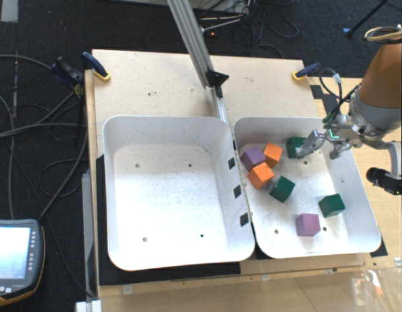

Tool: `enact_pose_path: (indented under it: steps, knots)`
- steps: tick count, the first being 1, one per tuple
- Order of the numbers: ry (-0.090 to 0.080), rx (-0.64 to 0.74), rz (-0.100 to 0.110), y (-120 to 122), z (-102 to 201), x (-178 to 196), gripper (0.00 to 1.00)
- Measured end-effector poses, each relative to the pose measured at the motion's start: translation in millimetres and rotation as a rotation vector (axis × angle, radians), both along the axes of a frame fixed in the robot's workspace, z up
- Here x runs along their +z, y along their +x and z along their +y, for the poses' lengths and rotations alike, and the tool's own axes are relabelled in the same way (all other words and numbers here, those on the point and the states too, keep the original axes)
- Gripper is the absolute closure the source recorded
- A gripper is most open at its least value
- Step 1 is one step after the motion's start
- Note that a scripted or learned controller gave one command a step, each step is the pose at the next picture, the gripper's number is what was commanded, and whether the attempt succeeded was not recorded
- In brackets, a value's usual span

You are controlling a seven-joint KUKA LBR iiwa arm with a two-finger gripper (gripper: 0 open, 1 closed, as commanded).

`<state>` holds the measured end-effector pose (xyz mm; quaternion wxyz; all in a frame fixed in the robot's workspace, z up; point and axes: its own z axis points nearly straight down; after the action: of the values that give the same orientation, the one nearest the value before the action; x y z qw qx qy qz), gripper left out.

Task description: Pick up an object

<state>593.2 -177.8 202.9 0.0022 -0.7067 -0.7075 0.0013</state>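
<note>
Nearest, a purple cube (307, 224) is seen at six o'clock in the right bin (357, 236); probably light, rigid, best gripped across flat faces. The gripper (309, 145) state cannot be told.

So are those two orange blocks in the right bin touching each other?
Touching, it seems: the camera view shows the upper orange block and lower orange block meeting at a corner with no white bin floor between them.

You see a bright, even light from above. The two shallow white plastic bins (168, 194) shine pale, with no strong glare. The small coloured cubes (282, 188) cast short soft shadows. The dark floor (38, 142) stays dim. Everything looks a little soft and grainy.
</note>
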Motion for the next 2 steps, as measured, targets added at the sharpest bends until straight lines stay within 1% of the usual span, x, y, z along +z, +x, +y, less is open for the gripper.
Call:
enact_pose_path:
  steps: [1, 2]
  knots:
    - [0.000, 0.000, -0.003, 1, 0, 2, 0.00]
    - [-0.001, -0.001, -0.001, 2, -3, -42, 0.00]
